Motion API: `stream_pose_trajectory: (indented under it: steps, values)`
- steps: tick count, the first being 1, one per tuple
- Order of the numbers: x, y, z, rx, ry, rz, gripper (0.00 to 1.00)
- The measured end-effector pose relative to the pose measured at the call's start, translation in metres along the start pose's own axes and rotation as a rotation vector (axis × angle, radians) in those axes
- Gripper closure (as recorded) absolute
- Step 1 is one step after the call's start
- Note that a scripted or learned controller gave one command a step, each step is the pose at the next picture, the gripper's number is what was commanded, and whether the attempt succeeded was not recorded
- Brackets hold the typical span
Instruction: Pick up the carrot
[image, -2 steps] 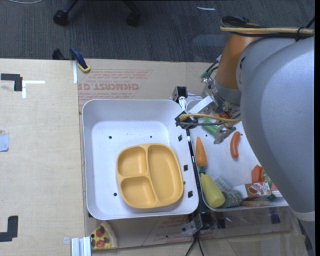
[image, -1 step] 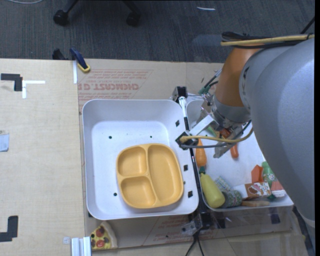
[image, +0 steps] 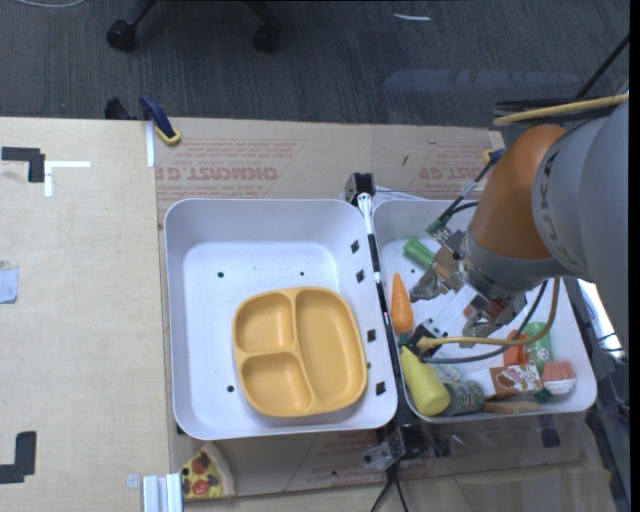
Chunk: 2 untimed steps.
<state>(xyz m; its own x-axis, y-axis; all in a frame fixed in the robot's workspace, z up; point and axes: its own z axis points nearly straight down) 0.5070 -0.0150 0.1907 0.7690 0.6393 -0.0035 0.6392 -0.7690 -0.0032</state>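
The grey arm (image: 580, 190) is reaching in from the right, its smooth rounded casing and glossy orange band (image: 520, 200) hanging over the right bin (image: 385, 215). The gripper (image: 455, 290) is sitting low inside that bin amid cables and metal parts, and I cannot tell how it is set, because the wrist is covering much of it.

The carrot (image: 400, 303) is lying in the right bin against its left wall, a small tapered orange piece with a smooth, plastic-looking skin, its narrow end pointing toward the far side. It is resting just left of the gripper, apart from it, with nothing clamped around it.

Just beside the carrot's thick end, a yellow bottle-shaped object (image: 423, 384) is lying lengthwise with a rounded base. A green piece (image: 420, 250) is showing at the far side near the wrist. Small printed packets in red and white (image: 530, 378) are crowding the near right corner.

The left bin (image: 185, 300) is a shallow white plastic tray with rounded corners. In it a matte yellow plate (image: 297, 351) with three compartments is sitting slightly turned. Both bins are resting on flat brown cardboard (image: 260, 160) printed with red lettering, over a pale wood-grain bench (image: 75, 300). A toy pizza slice (image: 203, 476) is lying on the cardboard near the left bin's front corner.
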Motion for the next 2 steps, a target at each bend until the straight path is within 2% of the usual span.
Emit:
stream_pose_trajectory:
  steps: [1, 2]
  values:
    - [0.020, -0.001, 0.000, -0.002, 0.001, -0.072, 0.00]
    - [0.021, 0.035, 0.000, -0.003, 0.001, -0.107, 0.00]
